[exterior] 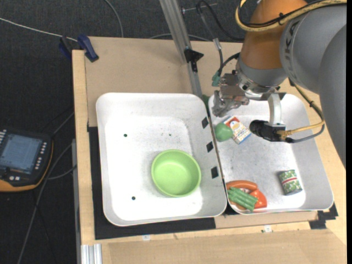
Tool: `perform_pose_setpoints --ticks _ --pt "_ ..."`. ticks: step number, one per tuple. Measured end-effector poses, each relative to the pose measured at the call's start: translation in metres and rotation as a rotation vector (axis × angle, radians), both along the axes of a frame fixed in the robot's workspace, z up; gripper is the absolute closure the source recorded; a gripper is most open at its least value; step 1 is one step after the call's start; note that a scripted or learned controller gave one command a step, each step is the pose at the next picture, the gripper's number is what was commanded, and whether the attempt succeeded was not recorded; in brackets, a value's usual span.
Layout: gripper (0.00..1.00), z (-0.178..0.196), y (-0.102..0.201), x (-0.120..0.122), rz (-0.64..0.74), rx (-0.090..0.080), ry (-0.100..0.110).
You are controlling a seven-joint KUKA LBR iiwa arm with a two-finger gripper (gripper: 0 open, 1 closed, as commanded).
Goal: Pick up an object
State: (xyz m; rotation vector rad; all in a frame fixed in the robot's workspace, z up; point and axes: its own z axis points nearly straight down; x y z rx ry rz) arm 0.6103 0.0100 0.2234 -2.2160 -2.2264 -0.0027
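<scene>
One small carton (237, 130) lies just below the gripper (223, 106).

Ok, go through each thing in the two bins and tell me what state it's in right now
Green bowl: upright in the left bin, open side up, nothing in it.
Small carton: lying tilted in the right bin, just below the gripper.
Green ball: against the carton.
Green can: lying apart.
Orange and green toys: piled in the near corner.

A robotics lab: beside the wooden bench (137, 59) lie a teach pendant (22, 158) and loose cables (60, 15) on dark carpet.
</scene>
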Motion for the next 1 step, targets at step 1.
perform_pose_setpoints --ticks 1 --pt "1.0 0.015 0.0485 0.0092 -0.001 0.0 0.0"
